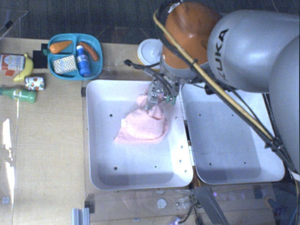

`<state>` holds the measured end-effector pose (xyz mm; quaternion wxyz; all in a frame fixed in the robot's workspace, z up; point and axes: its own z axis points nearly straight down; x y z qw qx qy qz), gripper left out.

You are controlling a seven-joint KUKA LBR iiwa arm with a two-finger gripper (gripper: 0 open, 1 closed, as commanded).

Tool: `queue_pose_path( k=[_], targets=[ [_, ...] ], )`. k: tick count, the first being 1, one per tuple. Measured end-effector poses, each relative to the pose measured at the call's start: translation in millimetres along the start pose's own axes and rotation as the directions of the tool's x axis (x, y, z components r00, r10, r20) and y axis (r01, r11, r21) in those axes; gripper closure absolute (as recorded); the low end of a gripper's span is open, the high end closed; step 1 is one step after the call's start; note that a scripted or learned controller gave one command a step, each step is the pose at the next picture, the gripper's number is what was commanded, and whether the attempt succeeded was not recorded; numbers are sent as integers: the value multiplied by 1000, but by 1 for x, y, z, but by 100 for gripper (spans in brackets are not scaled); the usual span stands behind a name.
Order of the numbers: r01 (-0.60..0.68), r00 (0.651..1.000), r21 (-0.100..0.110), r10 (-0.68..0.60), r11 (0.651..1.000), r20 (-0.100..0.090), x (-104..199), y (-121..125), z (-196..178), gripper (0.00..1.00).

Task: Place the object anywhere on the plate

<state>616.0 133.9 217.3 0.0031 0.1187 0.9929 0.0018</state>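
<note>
A flat pale pink plate (143, 126) lies in the middle of the left bin (101, 163), toward its right side. A small pink object (142, 100) sits just beyond the plate's far edge. My gripper (157, 101) hangs over the plate's far right edge, right beside that pink object and partly covering it. I cannot make out whether anything is held. A tiny white bit (123, 123) shows at the plate's left edge.
The right bin (234, 139) lies under the arm. Behind the bins stand a white cup (149, 51) and a blue compartment tray (75, 56) of toy food. A banana (24, 68), a can (34, 83) and a green bottle (18, 94) lie at the far left.
</note>
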Motion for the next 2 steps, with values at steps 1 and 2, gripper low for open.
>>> queue_pose_path(
  k=[1,2],
  targets=[
    [236,972,-1,-236,972,1,6,52,-5,100],
    [236,972,-1,-236,972,1,6,52,-6,0]
  ],
)
